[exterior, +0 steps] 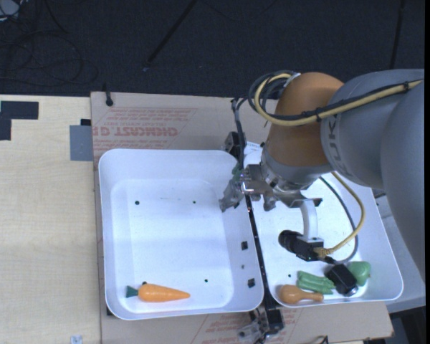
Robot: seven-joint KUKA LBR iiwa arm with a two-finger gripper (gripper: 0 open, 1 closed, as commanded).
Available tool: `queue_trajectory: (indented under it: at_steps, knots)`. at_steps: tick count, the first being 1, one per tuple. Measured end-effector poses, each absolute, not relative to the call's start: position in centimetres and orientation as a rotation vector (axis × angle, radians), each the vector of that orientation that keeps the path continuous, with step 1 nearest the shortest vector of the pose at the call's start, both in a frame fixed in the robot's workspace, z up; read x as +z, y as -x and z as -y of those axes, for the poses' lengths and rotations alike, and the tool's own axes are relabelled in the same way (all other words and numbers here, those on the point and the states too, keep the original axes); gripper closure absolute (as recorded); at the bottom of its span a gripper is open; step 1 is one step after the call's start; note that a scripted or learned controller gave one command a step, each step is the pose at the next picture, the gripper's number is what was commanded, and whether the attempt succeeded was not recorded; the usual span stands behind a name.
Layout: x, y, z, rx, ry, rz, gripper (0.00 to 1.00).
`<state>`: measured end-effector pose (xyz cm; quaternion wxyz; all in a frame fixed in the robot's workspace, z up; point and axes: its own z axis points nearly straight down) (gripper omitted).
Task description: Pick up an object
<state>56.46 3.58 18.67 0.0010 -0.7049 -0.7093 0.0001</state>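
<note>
An orange carrot [161, 292] with a green top lies at the front of the left bin [115, 192], near its left corner. In the right bin [390, 278] a tan pear-shaped thing [299, 294], a green pod-like piece [315, 282], a second green piece [360, 269] and a small black block [342, 278] lie bunched at the front. My gripper [238, 192] hangs over the wall between the two bins, towards the back, far from the carrot and well behind the bunch. I see nothing held in it.
The grey arm with its orange band covers the back of the right bin. The bins rest on a cardboard sheet [150, 124] on a pale wooden bench [36, 228]. Dark floor with cables lies beyond.
</note>
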Motion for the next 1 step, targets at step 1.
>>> queue_trajectory:
  at_steps: [1]
  knots:
    - [24.18, -64.78, -4.02, -0.009, 2.223, 2.229, 0.00]
